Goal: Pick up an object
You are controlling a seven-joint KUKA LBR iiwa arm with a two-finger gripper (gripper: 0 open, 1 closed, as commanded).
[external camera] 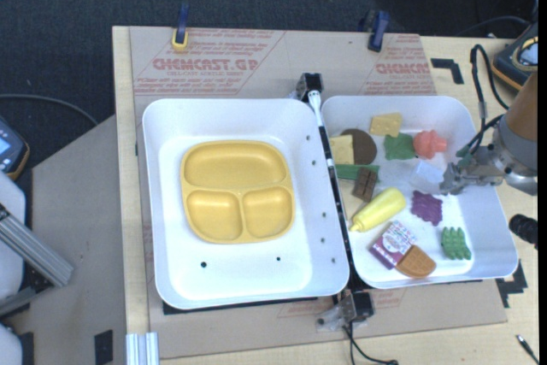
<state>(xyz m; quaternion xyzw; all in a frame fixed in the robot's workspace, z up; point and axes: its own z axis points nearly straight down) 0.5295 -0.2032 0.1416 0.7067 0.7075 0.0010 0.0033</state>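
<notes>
My gripper (450,181) reaches into the right bin (487,256) from the right edge, low over its middle right part. It hangs just above and beside a purple grape-shaped toy (426,207). Nothing shows between the fingers. Close by lie a red-orange toy (430,143), a green leafy toy (398,148), a yellow bottle (377,209), a green piece (455,243) and a small purple and white packet (392,242).
The left bin (162,209) holds a yellow divided plate (237,189). In the right bin also lie a brown cookie (362,146), a yellow cheese block (385,125), a chocolate bar (366,183) and an orange slice (416,262). Blue clamps (377,30) grip the board's far edge.
</notes>
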